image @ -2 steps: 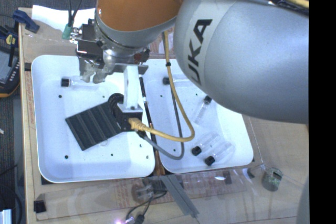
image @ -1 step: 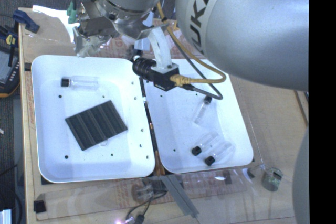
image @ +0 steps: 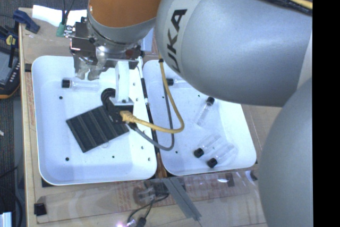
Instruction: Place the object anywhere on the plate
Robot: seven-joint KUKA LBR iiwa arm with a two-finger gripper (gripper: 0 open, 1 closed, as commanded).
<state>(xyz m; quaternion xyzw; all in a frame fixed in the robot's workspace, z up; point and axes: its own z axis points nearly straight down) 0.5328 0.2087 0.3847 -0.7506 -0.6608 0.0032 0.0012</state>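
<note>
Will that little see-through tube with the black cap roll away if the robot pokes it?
Probably. The tube looks round and lies on its side on the smooth bin floor, so a poke might roll it. It looks small, so likely light.

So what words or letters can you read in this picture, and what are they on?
"UKA" stands in black letters on the grey arm, running up its side; the shell's edge cuts off the start of the word.
A small green tag at the bench's far left corner is too small to read.
Nothing else carries readable text.
</note>
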